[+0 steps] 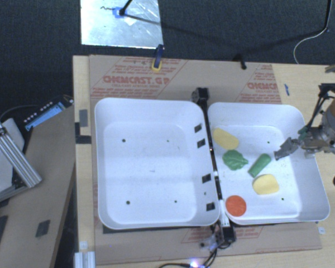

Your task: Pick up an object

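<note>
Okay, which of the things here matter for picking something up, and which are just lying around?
For the job:
end effector
yellow piece
green leafy piece
green cylinder
yellow block
orange-red disc
right bin

Lying about:
left bin
foil sheet
yellow clip

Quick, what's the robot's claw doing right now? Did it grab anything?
Gripper: over the right bin's right side, nothing seen in it; open or closed cannot be told.

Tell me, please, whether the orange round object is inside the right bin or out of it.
Inside: the orange round object lies on the right bin floor, near its front-left corner.
</note>
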Available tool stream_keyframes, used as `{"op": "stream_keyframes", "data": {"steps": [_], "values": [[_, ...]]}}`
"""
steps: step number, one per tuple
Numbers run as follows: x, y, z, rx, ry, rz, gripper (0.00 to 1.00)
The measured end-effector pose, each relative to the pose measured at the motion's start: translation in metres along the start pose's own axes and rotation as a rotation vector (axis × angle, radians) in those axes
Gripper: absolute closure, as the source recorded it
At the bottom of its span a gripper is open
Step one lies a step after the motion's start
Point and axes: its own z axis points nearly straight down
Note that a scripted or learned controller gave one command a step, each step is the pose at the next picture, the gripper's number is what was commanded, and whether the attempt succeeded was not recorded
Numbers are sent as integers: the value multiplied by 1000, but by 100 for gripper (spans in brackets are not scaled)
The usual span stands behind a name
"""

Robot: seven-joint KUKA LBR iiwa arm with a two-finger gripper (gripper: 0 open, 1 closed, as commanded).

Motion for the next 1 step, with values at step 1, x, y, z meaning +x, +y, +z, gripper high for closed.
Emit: {"op": "stream_keyframes", "data": {"steps": [1], "values": [[-12, -6, 116, 5, 2, 3, 0]]}}
